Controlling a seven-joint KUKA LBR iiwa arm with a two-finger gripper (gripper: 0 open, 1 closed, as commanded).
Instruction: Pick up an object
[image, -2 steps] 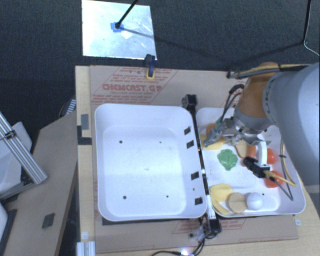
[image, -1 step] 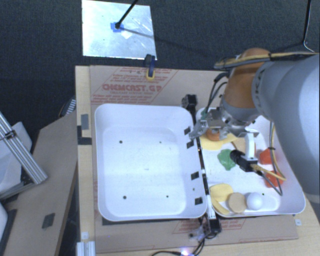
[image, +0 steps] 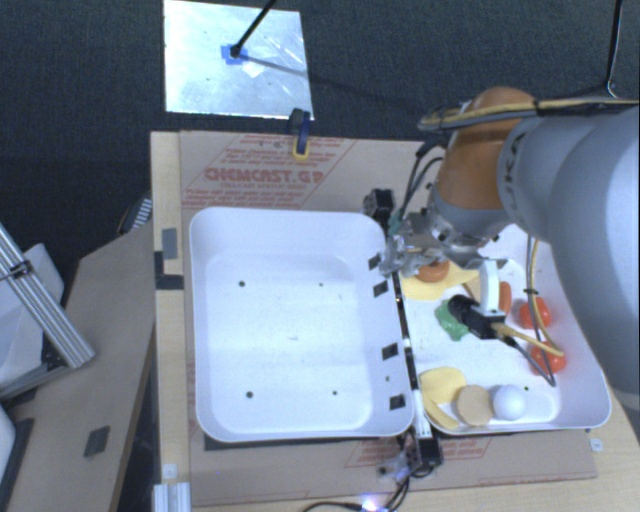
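My gripper (image: 402, 252) hangs over the top left corner of the right bin (image: 585, 405), close to the wall it shares with the left bin. Just to its right lie a small orange-red piece (image: 433, 271) and a flat pale yellow piece (image: 428, 290). A green piece (image: 449, 320) sits a little lower. Near the front are a yellow round piece (image: 442, 382), a tan disc (image: 474, 404) and a white ball (image: 510, 402). Nothing shows between the gripper's tips.
Orange carrot-like sticks (image: 540, 350) and a red-orange piece (image: 534, 312) lie at the right of the right bin, partly under the arm. The left bin (image: 205, 300) stands alongside. Both bins rest on a cardboard sheet (image: 260, 170).
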